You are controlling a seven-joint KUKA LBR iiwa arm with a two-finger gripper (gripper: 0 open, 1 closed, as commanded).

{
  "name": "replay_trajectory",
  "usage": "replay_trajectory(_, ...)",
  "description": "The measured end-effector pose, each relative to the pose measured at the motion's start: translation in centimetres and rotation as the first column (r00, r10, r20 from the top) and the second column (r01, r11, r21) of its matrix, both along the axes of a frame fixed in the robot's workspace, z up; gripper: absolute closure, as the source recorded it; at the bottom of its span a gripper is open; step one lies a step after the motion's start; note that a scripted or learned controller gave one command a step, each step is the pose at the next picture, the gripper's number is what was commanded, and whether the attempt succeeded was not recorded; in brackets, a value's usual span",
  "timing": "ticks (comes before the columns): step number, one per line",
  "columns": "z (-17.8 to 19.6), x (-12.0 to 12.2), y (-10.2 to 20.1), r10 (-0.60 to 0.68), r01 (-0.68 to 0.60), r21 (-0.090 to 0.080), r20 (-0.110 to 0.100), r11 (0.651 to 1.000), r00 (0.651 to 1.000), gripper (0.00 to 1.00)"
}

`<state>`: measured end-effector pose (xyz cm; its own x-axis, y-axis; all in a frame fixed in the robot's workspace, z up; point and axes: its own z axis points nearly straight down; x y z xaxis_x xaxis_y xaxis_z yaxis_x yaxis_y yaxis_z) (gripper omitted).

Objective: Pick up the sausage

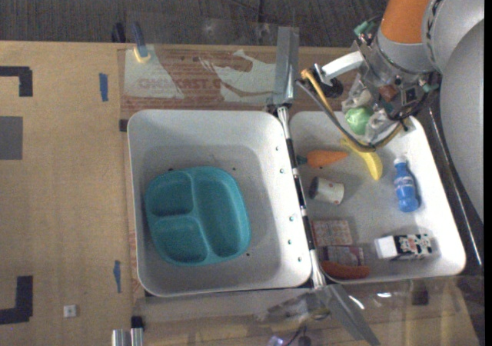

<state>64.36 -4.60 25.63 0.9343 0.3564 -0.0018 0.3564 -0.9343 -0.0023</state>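
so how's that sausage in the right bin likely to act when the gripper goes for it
The sausage looks rounded and smooth, so it may roll or slip under a pinch. It lies at the near wall of the right bin, touching the patterned packet, which probably limits finger room. It looks small and likely light.

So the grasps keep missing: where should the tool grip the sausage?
Grip the sausage at its middle, coming straight down, fingers across its short width. It lies flat, lengthwise along the right bin's near wall, so closing that way probably fits, though the wall crowds it.
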Motion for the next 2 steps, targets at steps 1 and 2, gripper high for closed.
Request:
replay_trajectory(1, 0.88, 0.09, 0.00, 0.001, -0.001, 0.001, 0.000, 1.000, 1.000, 1.00)
replay_trajectory(2, 1.75, 0.17, -0.01, 0.002, -0.002, 0.003, 0.000, 1.000, 1.000, 1.00)
